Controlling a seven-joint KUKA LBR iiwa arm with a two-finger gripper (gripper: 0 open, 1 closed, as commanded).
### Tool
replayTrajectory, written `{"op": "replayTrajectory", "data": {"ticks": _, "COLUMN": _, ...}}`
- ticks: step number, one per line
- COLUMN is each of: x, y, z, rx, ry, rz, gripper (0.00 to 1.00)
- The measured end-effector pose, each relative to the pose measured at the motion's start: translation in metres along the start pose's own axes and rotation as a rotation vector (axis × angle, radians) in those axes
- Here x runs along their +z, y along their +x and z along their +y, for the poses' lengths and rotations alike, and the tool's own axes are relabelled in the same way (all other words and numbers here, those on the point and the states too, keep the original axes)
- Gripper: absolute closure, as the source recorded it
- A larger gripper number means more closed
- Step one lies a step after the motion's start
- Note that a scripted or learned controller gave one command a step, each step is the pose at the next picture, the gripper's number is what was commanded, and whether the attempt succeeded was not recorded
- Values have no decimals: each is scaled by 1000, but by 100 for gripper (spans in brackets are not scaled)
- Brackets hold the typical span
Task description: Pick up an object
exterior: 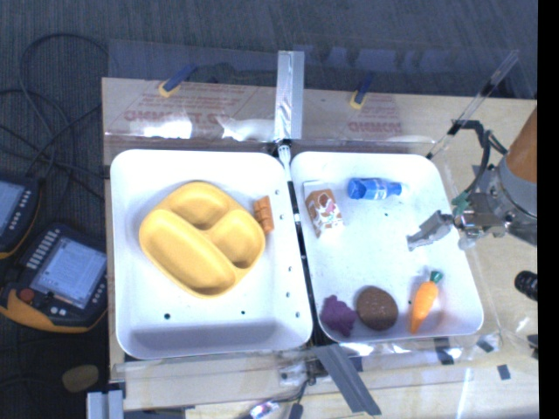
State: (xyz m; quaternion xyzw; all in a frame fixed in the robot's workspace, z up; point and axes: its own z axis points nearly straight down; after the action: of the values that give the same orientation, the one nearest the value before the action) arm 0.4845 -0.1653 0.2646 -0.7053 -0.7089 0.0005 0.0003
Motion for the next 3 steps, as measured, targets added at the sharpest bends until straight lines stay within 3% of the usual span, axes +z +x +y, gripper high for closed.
{"op": "replayTrajectory", "data": {"ticks": 1, "x": 51, "y": -6, "z": 1, "rx": -84, "ry": 2, "rz": 0, "gripper": 0}}
{"op": "replayTrajectory", "data": {"ticks": 2, "x": 150, "y": -48, "z": -2, "rx": -182, "ry": 2, "rz": 2, "gripper": 0}}
{"op": "replayTrajectory", "data": {"ticks": 3, "x": 171, "y": -50, "z": 6, "rx": -274, "ry": -10, "rz": 10, "gripper": 0}}
